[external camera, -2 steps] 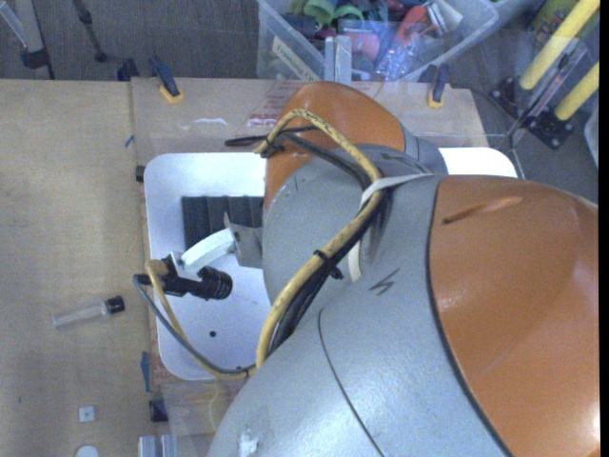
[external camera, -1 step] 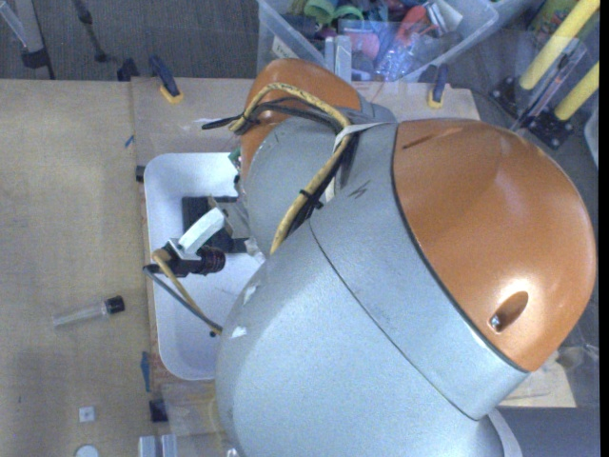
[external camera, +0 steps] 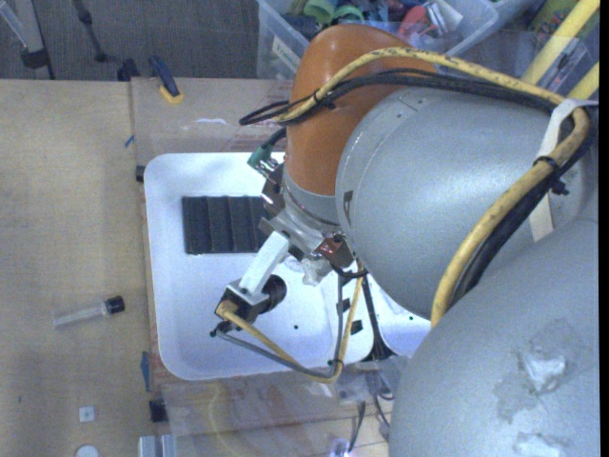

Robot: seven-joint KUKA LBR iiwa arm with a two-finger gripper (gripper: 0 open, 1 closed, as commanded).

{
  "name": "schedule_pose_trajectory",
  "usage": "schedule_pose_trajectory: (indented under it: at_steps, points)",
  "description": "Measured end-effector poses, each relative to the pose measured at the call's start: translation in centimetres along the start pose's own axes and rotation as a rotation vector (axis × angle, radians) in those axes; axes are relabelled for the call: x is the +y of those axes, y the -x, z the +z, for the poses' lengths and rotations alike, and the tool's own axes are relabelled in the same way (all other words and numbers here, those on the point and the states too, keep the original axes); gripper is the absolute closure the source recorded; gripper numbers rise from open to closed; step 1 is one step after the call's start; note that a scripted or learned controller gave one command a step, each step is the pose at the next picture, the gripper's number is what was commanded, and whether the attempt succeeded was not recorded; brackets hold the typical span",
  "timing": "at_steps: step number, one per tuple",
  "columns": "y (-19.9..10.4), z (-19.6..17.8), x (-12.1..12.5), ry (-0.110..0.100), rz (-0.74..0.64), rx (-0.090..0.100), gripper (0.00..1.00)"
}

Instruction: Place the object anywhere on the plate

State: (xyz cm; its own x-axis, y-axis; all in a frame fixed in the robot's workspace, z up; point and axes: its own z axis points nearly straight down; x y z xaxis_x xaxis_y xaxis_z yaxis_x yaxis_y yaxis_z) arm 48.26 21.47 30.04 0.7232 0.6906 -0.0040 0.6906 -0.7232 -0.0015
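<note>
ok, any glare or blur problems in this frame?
Camera view: lighting even, no hard shadows; white bin bright, nearly washed out; grey arm, close to the lens, looks soft and blocks much of the frame; black ridged slab reads clearly.

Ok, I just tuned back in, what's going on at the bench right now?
The grey arm with an orange band reaches in from the right over the shallow white bin, covering its right part. A black ribbed rectangular slab lies flat in the bin's upper left, next to the wrist. Whether the arm carries anything cannot be told here. A small clear tube with a black cap lies on the bench outside the bin.
</note>
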Motion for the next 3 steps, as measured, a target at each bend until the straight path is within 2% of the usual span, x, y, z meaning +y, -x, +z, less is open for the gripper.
schedule_pose_trajectory:
  at_steps: [1, 2, 3]
  points:
    - [-0.4, 11.1, -0.8, 0.001, 0.499, 0.003, 1.0]
    - [-0.4, 6.8, -1.0, -0.001, 0.132, 0.0, 1.0]
    - [-8.3, 13.2, 6.5, 0.0, 0.137, 0.0, 1.0]
